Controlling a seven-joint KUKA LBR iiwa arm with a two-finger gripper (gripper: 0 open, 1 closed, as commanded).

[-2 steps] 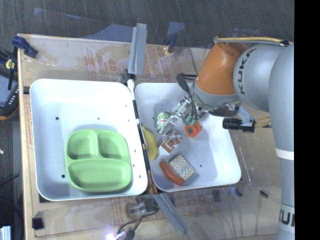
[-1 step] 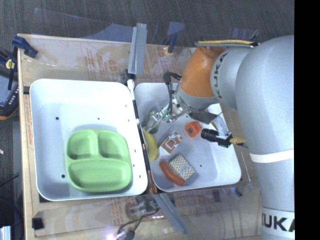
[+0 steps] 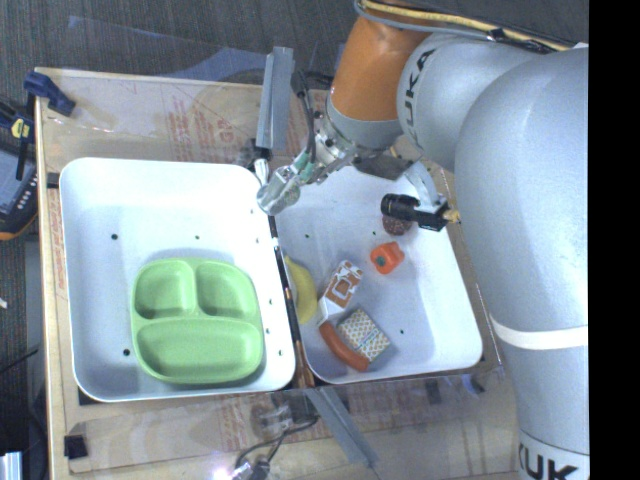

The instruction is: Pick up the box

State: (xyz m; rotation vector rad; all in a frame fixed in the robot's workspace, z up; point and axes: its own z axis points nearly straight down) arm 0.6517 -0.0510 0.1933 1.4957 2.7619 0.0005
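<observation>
Looming closest to the lens, the big grey KUKA arm with its orange band filled the right side, so you looked past its bulk to reach the work. Your task was not yet done, as far as I could judge: the small patterned cardboard box lay flat in the right-hand white bin, near its front wall, touching a red-orange sausage-shaped toy and just beside a white and orange carton. Nothing sat between the jaws, which hung over the rim where the two bins meet, at the far end, well apart from the box. Whether they stood apart or together you could not tell, since the tips blurred into one pale shape. The wrist angled down and leftward from the orange band. A green divided plastic tray lay in the left-hand white bin. Reaching, descending, closing and lifting all remained.
</observation>
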